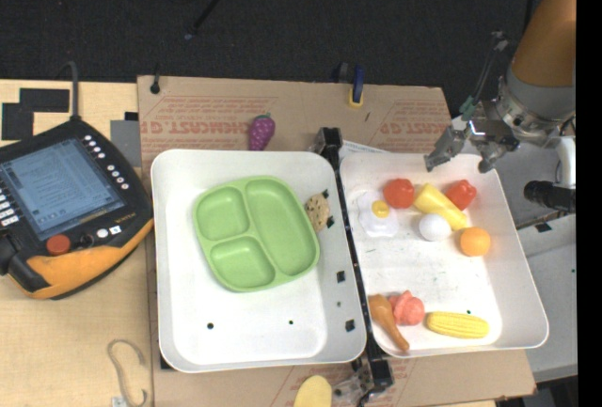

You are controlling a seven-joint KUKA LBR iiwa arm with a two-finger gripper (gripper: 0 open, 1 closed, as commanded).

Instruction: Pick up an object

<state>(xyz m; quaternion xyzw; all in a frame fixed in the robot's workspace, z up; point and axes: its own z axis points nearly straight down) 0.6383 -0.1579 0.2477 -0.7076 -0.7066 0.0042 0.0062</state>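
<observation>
Plastic toy food fills your right bin (527, 302): light, hard, slippery. Gripper (467, 149) hangs wide, holding nothing; I'd pinch the red pepper (461, 194) across its flanks.

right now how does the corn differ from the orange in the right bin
The corn is yellow, long and ridged, lying flat along the near edge of the right bin. The orange is round, smooth and orange, sitting farther back near the bin's right side, close to the white egg. The corn lies beside a pink piece. Both are toy foods resting loose in the same bin, apart from the gripper.
</observation>
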